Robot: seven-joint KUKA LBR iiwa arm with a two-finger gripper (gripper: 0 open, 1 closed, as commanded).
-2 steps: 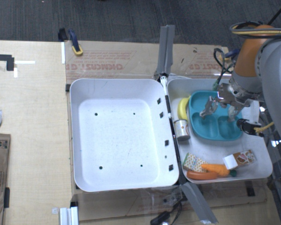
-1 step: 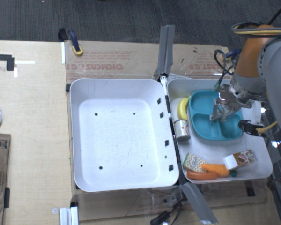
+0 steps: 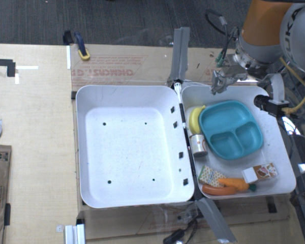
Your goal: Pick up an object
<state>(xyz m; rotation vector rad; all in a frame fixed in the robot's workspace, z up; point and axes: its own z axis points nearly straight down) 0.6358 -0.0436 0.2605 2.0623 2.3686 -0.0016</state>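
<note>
- Likely target: teal plastic divided plate [image 3: 230, 130], flat in the right white bin [image 3: 286, 162], tilted, long axis running far-left to near-right.
- Two-finger gripper [image 3: 219, 83] hangs over the bin's far-left corner; the plate lies just near and right of it, apart, not touching.
- Gripper carries nothing; whether it's open or closed can't be told from this view.
- Around the plate: yellow rounded object [image 3: 194, 119] touching its left edge, small silver can [image 3: 197, 144] just near that.
- Near edge: patterned packet [image 3: 209, 175], orange carrot toy [image 3: 234, 184], reddish sausage-like item [image 3: 213, 190], small printed box [image 3: 265, 171].
- Left white bin [image 3: 81, 136] holds no objects.
</note>
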